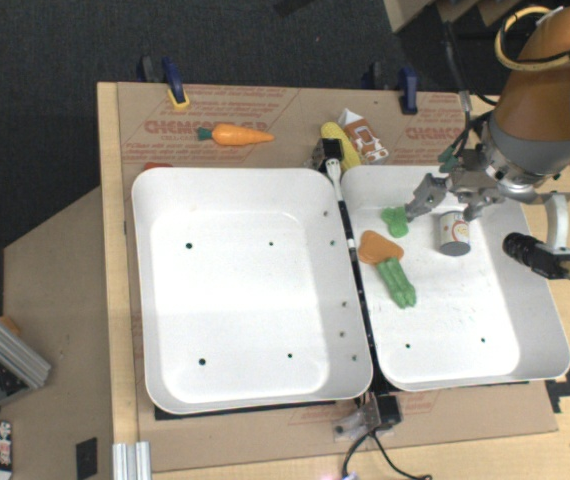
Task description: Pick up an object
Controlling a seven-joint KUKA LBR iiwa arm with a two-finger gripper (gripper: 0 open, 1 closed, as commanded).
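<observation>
**Gripper poised over the can in the right bin**

While the arm reaches in from the right, the gripper (452,203) hangs in the camera view above the right bin (525,358), its two fingers spread apart with nothing between them. A small silver can (454,235) sits just below the fingertips, near the bin's upper middle. Left of it lie a small green piece (395,222), an orange piece (378,247) and a longer green vegetable (398,284), the last two touching. The left bin (165,298) shows bare white floor. Outside the bins, on the cardboard (115,268), rest a toy carrot (235,136) and a yellow-and-black item (335,146) beside a small printed packet (367,141).

My judgement is that the can is the likely target. It is round and could roll or tip if one finger meets it first, and a descent slightly off-centre could close on air or nudge it toward the green piece.

How high the fingertips stand above the can is hard to make out from this slanted view, and whether the can stands upright or lies tilted is unclear. The packet's print is too small to read.
</observation>
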